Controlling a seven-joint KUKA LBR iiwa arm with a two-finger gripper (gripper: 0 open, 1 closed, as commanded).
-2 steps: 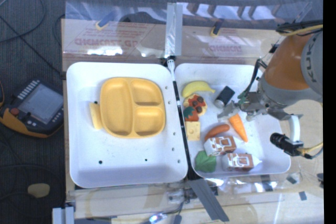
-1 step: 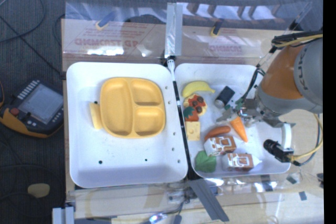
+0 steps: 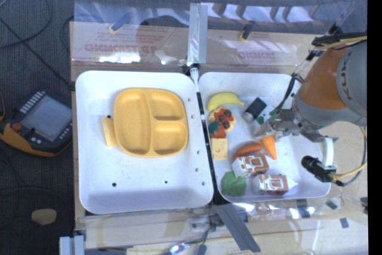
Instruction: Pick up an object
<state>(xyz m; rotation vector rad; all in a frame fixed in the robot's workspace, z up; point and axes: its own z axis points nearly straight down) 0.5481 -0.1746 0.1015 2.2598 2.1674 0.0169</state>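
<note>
pincer (image 3: 273,124): hanging low in the right bin (image 3: 310,191), grip state I can't tell
carrot (image 3: 270,146): sitting just under it, touching neighbours
risk: crowding is probably causing a slip

Two white bins are being viewed from above. A yellow tray (image 3: 150,121) is lying in the left bin (image 3: 89,188). In the right bin (image 3: 310,191), a banana (image 3: 224,100), a carrot (image 3: 270,146) and a green piece (image 3: 234,183) are being crowded among cartons (labels unreadable). The gripper (image 3: 270,126) is being held just above the carrot.
</note>
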